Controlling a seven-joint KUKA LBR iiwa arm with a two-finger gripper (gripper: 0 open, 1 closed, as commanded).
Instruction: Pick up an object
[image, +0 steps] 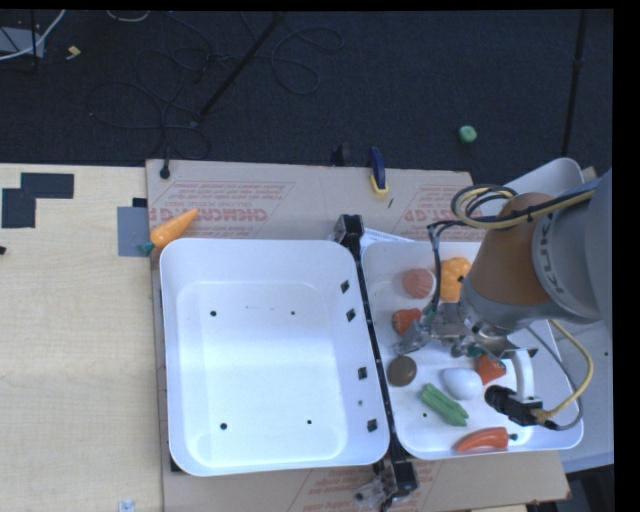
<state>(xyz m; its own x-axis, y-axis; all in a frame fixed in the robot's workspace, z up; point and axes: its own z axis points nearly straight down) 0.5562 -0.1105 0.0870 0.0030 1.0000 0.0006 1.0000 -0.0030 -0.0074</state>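
Note:
The right bin (560, 435) holds several small toy foods. A pink round piece (418, 282) and an orange piece (455, 273) lie at its far side. A red-orange piece (404, 320) and a brown round piece (402, 371) lie near the divider. A green pod (443, 404), a white egg (461, 382), a small red piece (490, 370) and a red-orange pepper (481, 439) lie toward the near side. My gripper (438, 333) hangs low over the bin's middle, just right of the red-orange piece and above the brown one. The wrist hides its tips.
The left bin (170, 330) adjoins the right bin along a black clipped divider (362, 330). An orange carrot (172, 228) lies on the cardboard outside the left bin's far left corner. A blue clamp (378, 170) sits at the cardboard's far edge.

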